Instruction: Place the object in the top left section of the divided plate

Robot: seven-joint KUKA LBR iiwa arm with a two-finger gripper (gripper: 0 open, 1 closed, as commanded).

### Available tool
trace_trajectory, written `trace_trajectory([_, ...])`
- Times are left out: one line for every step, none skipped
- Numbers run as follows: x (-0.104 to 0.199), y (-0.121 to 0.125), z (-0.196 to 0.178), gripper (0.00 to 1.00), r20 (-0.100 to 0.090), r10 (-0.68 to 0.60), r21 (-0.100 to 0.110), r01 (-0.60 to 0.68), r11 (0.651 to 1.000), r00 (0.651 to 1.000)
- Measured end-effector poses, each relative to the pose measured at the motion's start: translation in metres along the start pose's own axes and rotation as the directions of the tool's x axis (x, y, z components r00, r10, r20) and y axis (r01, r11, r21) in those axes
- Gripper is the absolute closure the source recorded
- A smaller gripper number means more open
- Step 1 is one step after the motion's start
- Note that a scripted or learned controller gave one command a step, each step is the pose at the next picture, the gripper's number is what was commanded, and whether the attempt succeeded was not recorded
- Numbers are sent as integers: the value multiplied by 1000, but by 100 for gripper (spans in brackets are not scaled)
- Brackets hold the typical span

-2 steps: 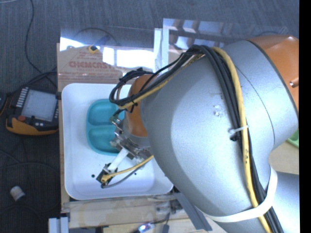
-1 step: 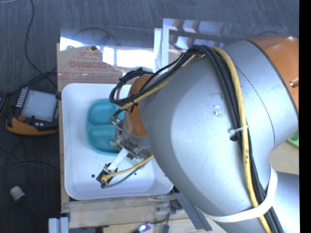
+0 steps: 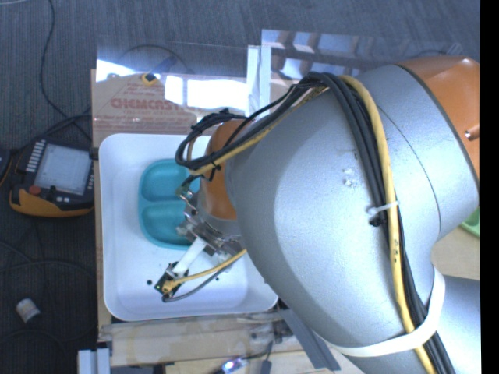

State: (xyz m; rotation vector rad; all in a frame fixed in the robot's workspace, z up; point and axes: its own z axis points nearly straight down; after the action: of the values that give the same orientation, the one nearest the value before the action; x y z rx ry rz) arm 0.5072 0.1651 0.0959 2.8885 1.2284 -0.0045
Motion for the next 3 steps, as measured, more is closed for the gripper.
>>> trace_trajectory([0, 0, 0, 0, 0, 0, 0, 0, 1000, 1000])
trace_trajectory([0, 0, 0, 0, 0, 0, 0, 0, 1000, 1000])
trace_trajectory([-1, 2, -8, 100, 2, 5, 0, -5, 1000, 1000])
